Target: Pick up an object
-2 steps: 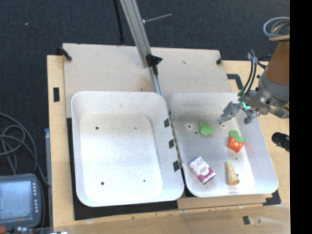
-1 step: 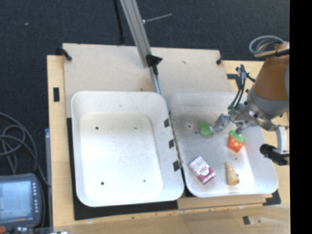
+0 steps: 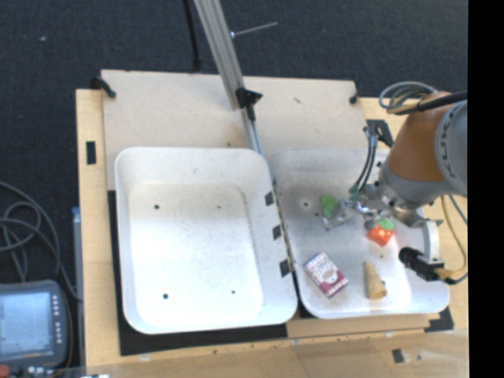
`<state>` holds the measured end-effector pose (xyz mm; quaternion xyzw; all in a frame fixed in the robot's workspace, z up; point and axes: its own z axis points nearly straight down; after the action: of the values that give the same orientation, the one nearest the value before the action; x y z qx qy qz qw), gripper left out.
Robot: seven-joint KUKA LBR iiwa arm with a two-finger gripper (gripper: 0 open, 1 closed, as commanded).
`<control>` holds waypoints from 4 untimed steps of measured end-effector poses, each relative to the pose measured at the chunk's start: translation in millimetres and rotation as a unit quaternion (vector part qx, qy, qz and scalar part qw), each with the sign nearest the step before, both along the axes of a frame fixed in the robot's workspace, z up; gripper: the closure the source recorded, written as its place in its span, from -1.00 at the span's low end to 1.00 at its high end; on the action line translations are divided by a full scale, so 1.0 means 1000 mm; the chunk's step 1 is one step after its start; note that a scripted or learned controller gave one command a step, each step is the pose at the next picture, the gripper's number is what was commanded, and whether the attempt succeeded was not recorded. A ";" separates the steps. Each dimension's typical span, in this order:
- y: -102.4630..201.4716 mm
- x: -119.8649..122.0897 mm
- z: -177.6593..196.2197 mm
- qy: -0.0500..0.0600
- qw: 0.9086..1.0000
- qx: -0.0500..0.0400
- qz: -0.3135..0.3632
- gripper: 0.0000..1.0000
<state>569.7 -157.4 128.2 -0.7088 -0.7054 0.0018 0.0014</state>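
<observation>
The arm reaches in from the right over the right bin (image 3: pixel 303 172), its hand (image 3: pixel 344 213) low near the bin's middle. Whether the hand is apart or together cannot be told. A small green object (image 3: pixel 328 205) lies just beside the hand. A red and green object (image 3: pixel 382 234) sits close under the wrist. Nearer the front rim lie a red patterned packet (image 3: pixel 326 274) and a tan cork-like piece (image 3: pixel 374 279). The left bin (image 3: pixel 197 239) sits alongside on the tabletop (image 3: pixel 173 109).

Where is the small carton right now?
The carton lies in the right bin, near its front edge, just left of the cork.
</observation>
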 end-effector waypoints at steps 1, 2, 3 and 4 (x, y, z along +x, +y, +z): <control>-0.001 0.000 -0.029 -0.001 1.000 -0.001 0.000 -1.00; -0.002 0.001 -0.016 -0.005 1.000 0.000 -0.003 1.00; -0.007 0.000 0.029 -0.005 1.000 -0.001 -0.002 1.00; -0.011 0.006 0.092 -0.007 1.000 -0.001 0.003 1.00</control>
<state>575.9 -168.4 220.6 -0.7064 -0.7078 -0.0020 -0.0041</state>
